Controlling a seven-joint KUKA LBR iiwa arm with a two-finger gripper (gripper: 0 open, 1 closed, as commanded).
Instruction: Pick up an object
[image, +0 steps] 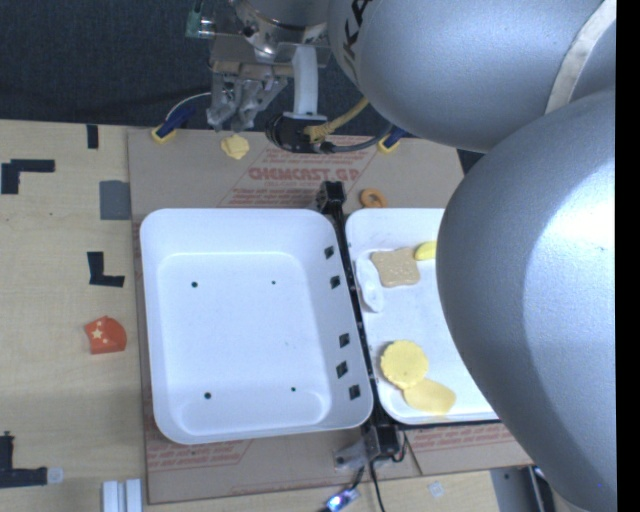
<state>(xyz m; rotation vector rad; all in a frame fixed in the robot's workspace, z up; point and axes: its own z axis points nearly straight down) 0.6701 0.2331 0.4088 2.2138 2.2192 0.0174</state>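
Note:
My gripper (238, 112) hangs at the top of the view, behind the left bin (160, 300), its fingers pointing down and close together with nothing between them. A small yellow piece (235, 147) lies on the cardboard just below the fingertips, apart from them. In the right bin (400, 405) lie a tan toast-shaped piece (396, 268), a small yellow piece (425, 251), a white piece (370, 296), a round yellow piece (403, 362) and a flat yellow piece (430, 397). The arm's grey body hides the right part of that bin.
A red object (105, 335) rests on the bench left of the left bin. A small orange ring (371, 198) lies on the cardboard behind the right bin. Cables and a black clamp sit between the bins at front and back.

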